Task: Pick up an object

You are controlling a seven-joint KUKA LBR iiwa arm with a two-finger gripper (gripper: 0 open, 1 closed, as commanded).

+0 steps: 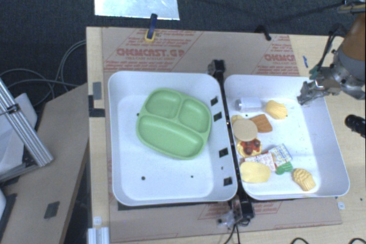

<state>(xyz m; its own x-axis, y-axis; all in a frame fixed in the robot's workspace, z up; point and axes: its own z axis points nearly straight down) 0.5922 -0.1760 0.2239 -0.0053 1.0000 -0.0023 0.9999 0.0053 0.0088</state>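
On the table (171,46): 2 shallow white bins sit side by side on a sheet of printed cardboard, touching along the middle.
Left bin (123,140): 1 green divided plate (173,123), 3 compartments, lying flat near the bin's centre, nothing on it.
Right bin (326,146): about 8 small toy foods, all crowded in the half nearest the divider; the far half is bare floor.
Arm (354,60): reaches in from the right; the gripper (309,93) hangs over the right bin's upper right corner, well apart from the pile.
Jaws: too small and blurred here to say whether they are spread or pressed together; nothing visible between them.
Yellow lump (277,109): 1, rounded, lemon-like, nearest the gripper and apart from the others. Likely the easiest pick: light, stiff, probably smooth plastic, so grip across its middle.
Round burger piece (246,129): 1, flat disc, touching its neighbours; edges hard to reach.
Pale yellow piece (255,172): 1, low and rounded, near the front wall.
Ridged yellow piece (304,179): 1, alone at the front, textured, should hold well across its narrow side.
White packet (279,154): 1, thin, probably slippery.
White tube (249,103): 1, lying down, may roll.
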